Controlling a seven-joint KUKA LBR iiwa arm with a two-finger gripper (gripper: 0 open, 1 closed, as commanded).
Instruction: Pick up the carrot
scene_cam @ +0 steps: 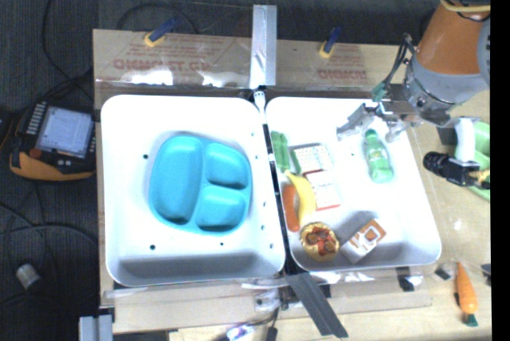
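The carrot point(290, 209) is a small orange piece lying along the left wall of the right bin point(414, 196), tight against a yellow banana point(302, 194). My gripper point(372, 126) hangs over the far right part of that bin, well away from the carrot. Its fingers are spread open, with nothing held between them. It sits just above the top end of a green bottle point(378, 158).
The right bin also holds a green packet point(280, 149), white cards point(316, 170), a round dark snack point(319, 240) and a small box point(366, 237). A blue divided plate point(199, 182) lies in the left bin point(119, 252). An orange carrot-shaped item point(466, 296) lies on the bench outside, bottom right.
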